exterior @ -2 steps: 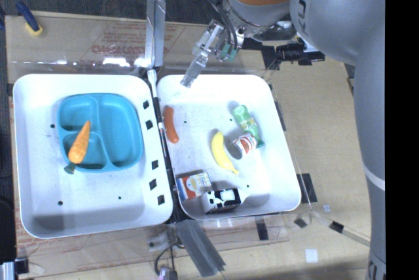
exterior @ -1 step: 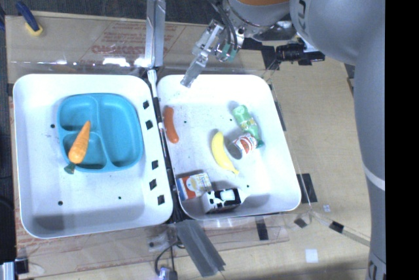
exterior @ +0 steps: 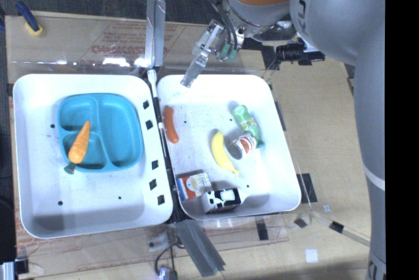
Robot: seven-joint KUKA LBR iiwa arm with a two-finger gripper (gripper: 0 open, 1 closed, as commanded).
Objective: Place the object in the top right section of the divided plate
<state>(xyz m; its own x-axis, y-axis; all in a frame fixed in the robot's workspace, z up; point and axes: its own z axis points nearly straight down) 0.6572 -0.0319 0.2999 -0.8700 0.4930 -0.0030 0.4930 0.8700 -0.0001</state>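
A blue divided plate (exterior: 111,131) lies in the left bin (exterior: 39,207). An orange carrot (exterior: 79,141) rests on the plate's left side, across the ridge between the two small sections. The larger section on the plate's right holds nothing. My gripper (exterior: 196,69) hangs over the far left corner of the right bin (exterior: 281,187), near the strip between the bins, tilted down and to the left. Nothing shows at its tip. A brown sausage (exterior: 171,124) lies in the right bin, just below the gripper.
The right bin also holds a banana (exterior: 221,152), a green bottle (exterior: 245,120), a red and white can (exterior: 247,144), a small carton (exterior: 193,184) and a black and white item (exterior: 222,197). A blue and yellow tool (exterior: 27,17) lies at the bench's far left.
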